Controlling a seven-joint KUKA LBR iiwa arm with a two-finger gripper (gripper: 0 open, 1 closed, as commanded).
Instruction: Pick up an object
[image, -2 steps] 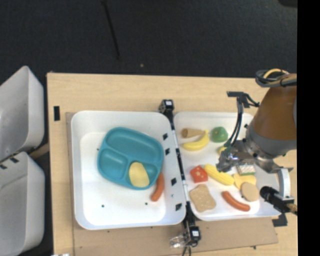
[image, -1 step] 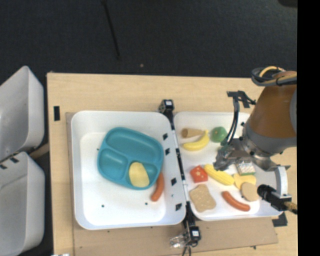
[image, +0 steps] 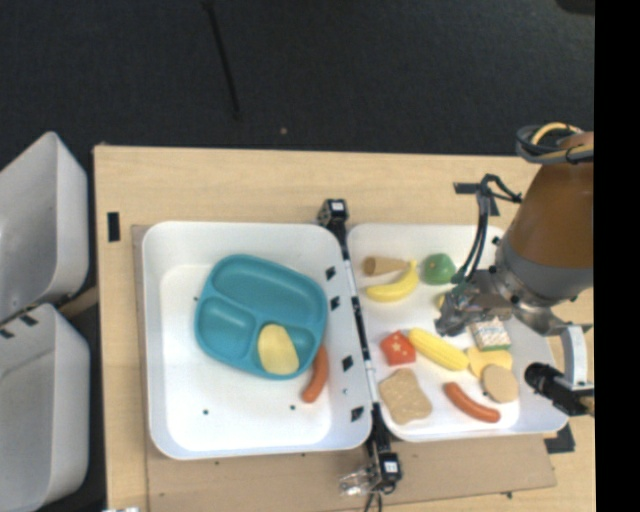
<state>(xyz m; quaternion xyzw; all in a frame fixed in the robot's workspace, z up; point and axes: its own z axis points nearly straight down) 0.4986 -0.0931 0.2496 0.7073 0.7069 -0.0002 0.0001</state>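
A: Left bin (image: 160, 400), contents?
B: Blue divided plate (image: 262, 312) w/ a yellow oval item (image: 278, 350) in its near compartment. One sausage (image: 316, 375) lies just off the plate's right edge, on the bin floor.
A: Right bin (image: 400, 432)?
B: Taking the corn cob (image: 438, 349) as ref: tomato (image: 398, 347) touching its left end, banana (image: 393, 286) and cone-shaped piece (image: 384, 266) behind it, green round item (image: 437, 267) behind-right. Bread slice (image: 404, 396) in front-left, second sausage (image: 471, 402) in front, round bun (image: 499, 382) and yellow block (image: 488, 360) to its right, small printed box (image: 489, 334) just right of it.
A: Gripper (image: 455, 315)?
B: Low over the right bin, just behind the corn cob's right end, by the box. Jaws: cannot tell how far open; nothing seen held.
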